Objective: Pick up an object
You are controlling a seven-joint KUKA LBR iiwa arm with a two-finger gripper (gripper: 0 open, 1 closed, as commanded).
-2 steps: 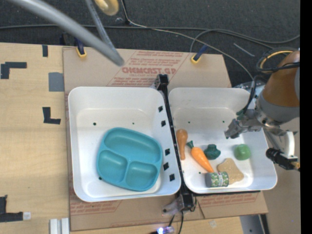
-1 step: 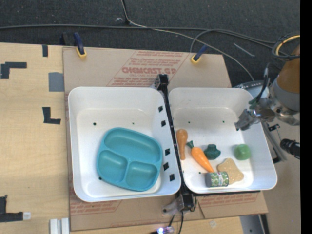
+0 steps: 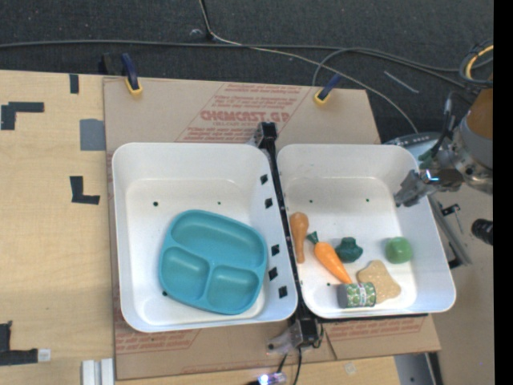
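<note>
1. Over the right rim of the right bin, toward its far right corner, hangs the gripper, carried by the arm that reaches in from the right side. How far it is open cannot be told at this size, and nothing can be seen between its tips.

2. By the look of it the step in hand is the approach: the gripper stands above the bin's edge and no object has been lifted yet. The next move calls for choosing one object, travelling inward and toward the near edge, then coming down squarely over it.

3. Nearest the gripper lies the green ball, close to the right wall, nearer the front edge than the gripper and apart from it.

4. Further in sit the dark green toy and the carrot, the carrot lying at a slant just beside the toy.

5. Along the near edge rest the tan bread slice and the small can, touching or nearly so.

6. Against the left wall of this bin lies the orange gourd-shaped piece, the farthest object from the gripper.

7. Across the divider, the left bin holds a blue divided plate.
</note>
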